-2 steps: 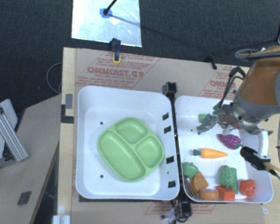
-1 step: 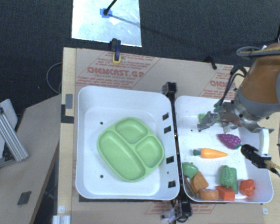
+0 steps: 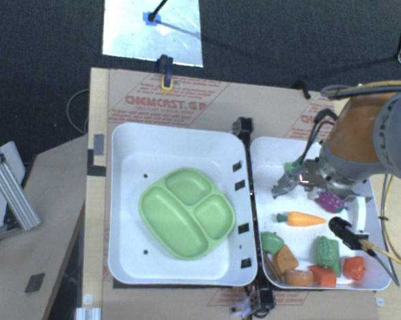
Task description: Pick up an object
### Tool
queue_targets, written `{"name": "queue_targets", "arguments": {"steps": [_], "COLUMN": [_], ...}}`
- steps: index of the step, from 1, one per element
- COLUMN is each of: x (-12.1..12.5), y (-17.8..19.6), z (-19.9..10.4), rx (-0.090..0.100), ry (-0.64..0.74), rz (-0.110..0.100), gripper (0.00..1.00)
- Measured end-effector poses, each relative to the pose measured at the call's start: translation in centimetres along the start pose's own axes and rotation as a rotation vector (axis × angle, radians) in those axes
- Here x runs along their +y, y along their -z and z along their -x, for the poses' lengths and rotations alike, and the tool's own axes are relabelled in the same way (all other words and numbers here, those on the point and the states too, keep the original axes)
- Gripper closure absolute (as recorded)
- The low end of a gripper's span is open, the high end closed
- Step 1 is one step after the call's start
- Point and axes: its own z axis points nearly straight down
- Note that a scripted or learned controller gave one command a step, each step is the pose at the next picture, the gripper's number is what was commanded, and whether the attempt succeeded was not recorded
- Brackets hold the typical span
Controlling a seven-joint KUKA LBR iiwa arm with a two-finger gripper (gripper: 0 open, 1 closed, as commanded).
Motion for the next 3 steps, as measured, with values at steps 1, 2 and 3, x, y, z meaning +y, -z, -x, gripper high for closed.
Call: {"name": "queue_targets", "arguments": {"steps": [1, 2, 3], "x": [0.0, 0.1, -0.4], "y": [-5.3, -3.9, 1.9], "z": [0.0, 0.0, 0.7], "rx": [0.0, -0.001, -0.002], "ry": [0.0, 0.0, -0.002], "rz": [0.0, 0.007, 0.01], "gripper": [0.0, 1.0, 1.0]}}
